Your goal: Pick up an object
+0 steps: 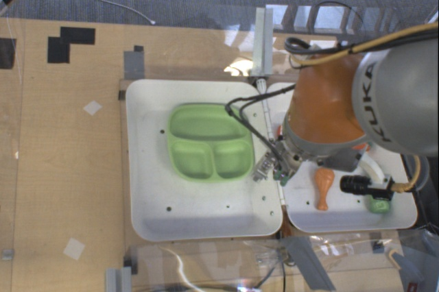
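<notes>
A light green divided plate [209, 142] lies in the middle of the left bin [147, 208]. In the right bin [343, 219] an orange drumstick-shaped toy [323, 186] lies near the front, and a small green object [378, 205] sits at the front right. My gripper [269, 167] hangs low over the wall between the two bins, just right of the plate's right edge and left of the orange toy. I see nothing held in it. The grey and orange arm hides much of the right bin.
A grey metal post [260, 40] stands behind the bins at their shared wall. Black cables run from the wrist across the plate's back right corner. The wooden bench [62, 167] stretches to the left of the bins.
</notes>
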